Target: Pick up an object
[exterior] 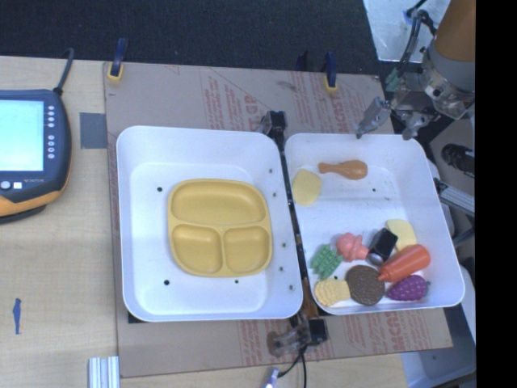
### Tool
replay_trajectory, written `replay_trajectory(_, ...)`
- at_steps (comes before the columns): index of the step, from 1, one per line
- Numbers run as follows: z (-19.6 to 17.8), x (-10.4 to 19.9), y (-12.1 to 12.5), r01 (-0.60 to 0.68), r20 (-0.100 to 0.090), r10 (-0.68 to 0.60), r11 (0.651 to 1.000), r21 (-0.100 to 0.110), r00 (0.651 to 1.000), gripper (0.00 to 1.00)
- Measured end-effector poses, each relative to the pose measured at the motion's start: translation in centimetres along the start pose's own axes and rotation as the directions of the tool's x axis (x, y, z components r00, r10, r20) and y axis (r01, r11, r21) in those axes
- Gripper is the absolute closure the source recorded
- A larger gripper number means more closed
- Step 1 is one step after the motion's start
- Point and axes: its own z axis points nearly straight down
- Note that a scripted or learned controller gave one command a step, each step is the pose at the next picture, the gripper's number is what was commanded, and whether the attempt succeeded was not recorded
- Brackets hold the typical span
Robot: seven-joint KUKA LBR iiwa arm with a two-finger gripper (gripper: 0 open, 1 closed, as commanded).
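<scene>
My tool (388,120): fingers' state unclear, above right bin's far rim.
Best target: brown plastic drumstick (343,168), lying apart; I descend squarely over it.

Below my gripper (386,122), bare floor surrounds the drumstick (343,168); farther down, toys (371,269) crowd tight.
</scene>
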Motion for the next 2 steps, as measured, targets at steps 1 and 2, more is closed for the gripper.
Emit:
replay_trajectory(1, 11.8, -2.8, -9.3, 0.0, -0.001, 0.0, 1.0, 0.002, 1.0, 0.0)
replay_trajectory(2, 18.8, 0.5, -1.7, 0.001, 0.0, -0.001, 1.0, 0.001, 1.0, 0.0)
